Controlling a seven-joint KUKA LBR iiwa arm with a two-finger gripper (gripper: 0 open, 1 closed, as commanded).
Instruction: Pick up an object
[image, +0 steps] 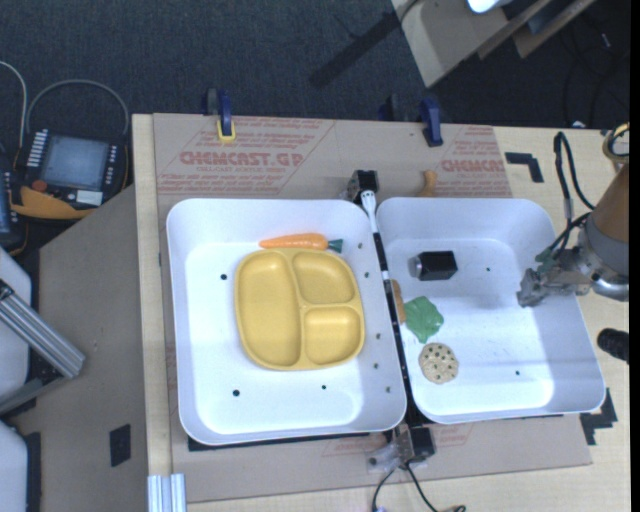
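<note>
Currently the grey pincer (533, 290) sits at the right wall of the right white plastic bin (560, 385); I cannot tell its state. Candidates lie apart toward the left wall: small black block (436, 265), green soft piece (424, 318), round speckled cookie (438, 363), so each seems reachable.

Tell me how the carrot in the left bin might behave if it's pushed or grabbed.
The carrot is long, rounded and tapered, so a push would probably roll it in a curve. It looks glossy, likely a plastic toy: light, stiff, maybe slippery. It lies beside the yellow tray, which could crowd a grasp.
</note>
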